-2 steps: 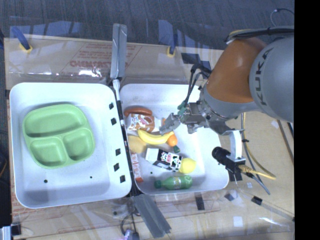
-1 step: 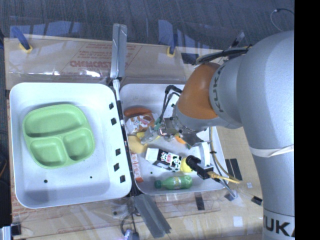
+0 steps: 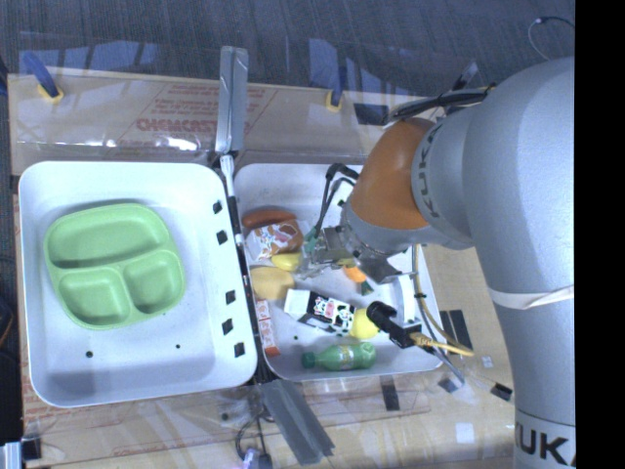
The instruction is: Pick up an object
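Note:
The right bin point(image 3: 293, 176) holds several small things. A brown and orange packet point(image 3: 273, 231) lies at its left, with a yellow piece point(image 3: 286, 261) and a pale yellow fruit point(image 3: 270, 283) just below it. A white carton with black cow patches point(image 3: 325, 309) lies in the middle, and a yellow lemon point(image 3: 362, 325) sits to its right. A green bottle point(image 3: 339, 358) rests on its side along the near wall. My gripper point(image 3: 319, 249) hangs low over the bin's middle, right of the packet and above the carton. A small orange bit point(image 3: 357, 275) shows beside it.
The left bin point(image 3: 117, 360) holds a green divided plate point(image 3: 115, 263). A metal divider bar point(image 3: 231, 96) stands between the bins at the back. My grey arm with its orange band point(image 3: 391, 179) covers the right bin's far right side.

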Available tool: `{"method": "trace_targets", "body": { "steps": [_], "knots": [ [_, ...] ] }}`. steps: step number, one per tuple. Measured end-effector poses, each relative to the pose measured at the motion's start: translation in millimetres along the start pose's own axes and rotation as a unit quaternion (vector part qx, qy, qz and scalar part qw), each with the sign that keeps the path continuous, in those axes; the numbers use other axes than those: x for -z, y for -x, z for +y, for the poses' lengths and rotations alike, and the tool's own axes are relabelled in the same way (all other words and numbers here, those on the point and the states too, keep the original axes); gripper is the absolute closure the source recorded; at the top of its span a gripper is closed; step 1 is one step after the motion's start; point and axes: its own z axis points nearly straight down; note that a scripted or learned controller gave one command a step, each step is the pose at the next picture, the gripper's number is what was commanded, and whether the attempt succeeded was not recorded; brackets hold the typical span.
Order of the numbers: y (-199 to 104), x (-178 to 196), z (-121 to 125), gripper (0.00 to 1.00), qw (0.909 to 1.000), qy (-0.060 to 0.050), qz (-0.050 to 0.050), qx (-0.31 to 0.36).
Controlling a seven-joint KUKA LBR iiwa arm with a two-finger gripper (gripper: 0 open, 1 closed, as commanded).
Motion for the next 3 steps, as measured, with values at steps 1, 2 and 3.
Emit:
{"method": "trace_targets", "body": {
  "steps": [1, 2, 3],
  "knots": [
    [-0.1, 0.1, 0.1, 0.00, 1.0000, 0.000, 0.000, 0.000],
    [-0.5, 9.5, -0.1, 1.00, 1.0000, -0.001, 0.000, 0.002],
    [-0.6, 9.5, 0.0, 0.00, 1.0000, -0.001, 0.000, 0.002]
  ]
}}
